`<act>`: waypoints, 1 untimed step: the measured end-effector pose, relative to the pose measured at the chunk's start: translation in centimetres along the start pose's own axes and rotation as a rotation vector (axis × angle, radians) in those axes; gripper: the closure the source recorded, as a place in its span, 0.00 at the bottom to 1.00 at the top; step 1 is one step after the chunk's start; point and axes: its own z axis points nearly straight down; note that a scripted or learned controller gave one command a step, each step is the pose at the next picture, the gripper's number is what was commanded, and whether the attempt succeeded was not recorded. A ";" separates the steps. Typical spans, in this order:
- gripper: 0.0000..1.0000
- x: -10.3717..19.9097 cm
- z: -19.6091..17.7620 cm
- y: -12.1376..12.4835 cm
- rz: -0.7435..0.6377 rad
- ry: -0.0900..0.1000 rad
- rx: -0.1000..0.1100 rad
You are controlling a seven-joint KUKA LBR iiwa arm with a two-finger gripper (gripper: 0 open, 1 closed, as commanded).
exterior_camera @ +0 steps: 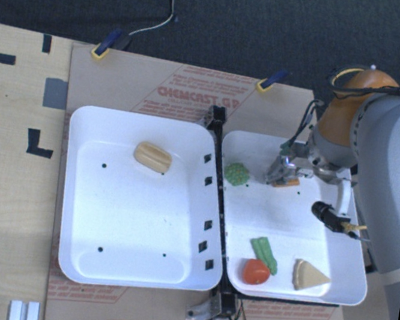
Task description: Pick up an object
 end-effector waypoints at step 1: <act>0.00 0.1 -0.1 -0.2 0.001 0.003 -0.001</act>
